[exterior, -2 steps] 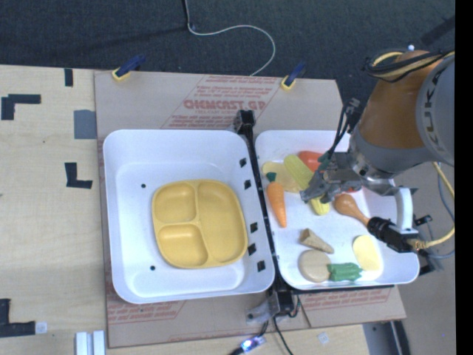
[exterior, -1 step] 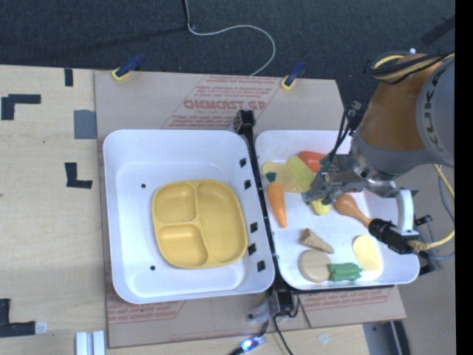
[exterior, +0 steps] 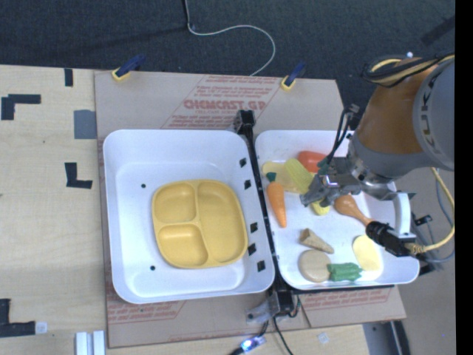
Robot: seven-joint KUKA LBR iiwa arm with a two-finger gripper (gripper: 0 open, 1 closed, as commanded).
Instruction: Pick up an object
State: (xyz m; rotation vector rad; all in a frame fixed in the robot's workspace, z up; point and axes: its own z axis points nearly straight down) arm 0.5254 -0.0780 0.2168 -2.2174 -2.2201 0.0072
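Note:
The right bin (exterior: 290, 140) holds several toy foods. Among them are an orange carrot (exterior: 277, 203) by the left wall, a pale yellow-green piece (exterior: 295, 174), a red-orange piece (exterior: 310, 158) and a small yellow piece (exterior: 321, 208). A brown drumstick shape (exterior: 353, 209), a tan wedge (exterior: 315, 238), a round tan biscuit (exterior: 314, 265), a green piece (exterior: 344, 272) and a pale yellow lump (exterior: 367, 254) lie nearer the front. My gripper (exterior: 323, 191) hangs low in the middle of this bin, just above the small yellow piece and beside the drumstick shape.
The left bin (exterior: 122, 150) carries a yellow divided plate (exterior: 199, 222). A black divider (exterior: 255, 191) runs between the bins. The grey and orange arm (exterior: 395, 124) covers the right bin's far right corner. A white cable (exterior: 236, 32) lies on the dark surface behind.

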